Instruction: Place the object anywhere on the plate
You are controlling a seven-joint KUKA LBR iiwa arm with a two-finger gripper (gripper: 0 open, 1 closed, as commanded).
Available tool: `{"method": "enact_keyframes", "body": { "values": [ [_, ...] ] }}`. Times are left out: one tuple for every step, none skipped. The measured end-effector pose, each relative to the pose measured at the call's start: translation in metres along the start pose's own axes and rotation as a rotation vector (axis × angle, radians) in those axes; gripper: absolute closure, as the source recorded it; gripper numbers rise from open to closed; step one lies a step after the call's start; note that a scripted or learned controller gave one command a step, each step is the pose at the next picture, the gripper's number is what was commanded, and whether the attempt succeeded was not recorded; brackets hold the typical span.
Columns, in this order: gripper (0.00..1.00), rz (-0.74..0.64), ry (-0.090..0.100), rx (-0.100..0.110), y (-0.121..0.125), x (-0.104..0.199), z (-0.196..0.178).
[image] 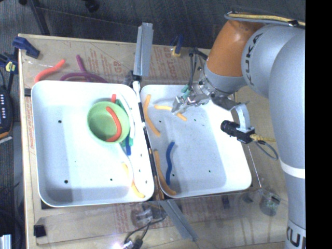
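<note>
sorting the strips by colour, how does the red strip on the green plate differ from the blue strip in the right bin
The red strip lies on the green plate in the left bin; the blue strip lies on the bare floor of the right bin. The red one curls in a tight arc, while the blue one is only gently bent. Both are thin, flexible-looking strips, lying untouched.

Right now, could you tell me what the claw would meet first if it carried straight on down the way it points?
Probably the small yellow piece just beneath the claw, or the right bin's floor beside it; depth is unclear.
</note>
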State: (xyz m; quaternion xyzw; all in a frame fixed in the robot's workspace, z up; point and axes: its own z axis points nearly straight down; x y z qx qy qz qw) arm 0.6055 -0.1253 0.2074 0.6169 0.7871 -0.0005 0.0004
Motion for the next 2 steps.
{"method": "enact_keyframes", "body": {
  "values": [
    [1.00, -0.260, 0.000, 0.000, 0.0568, 0.0732, 0.0154],
    [0.00, -0.260, 0.000, 0.000, 0.0568, 0.0731, 0.0153]
  ]
}}
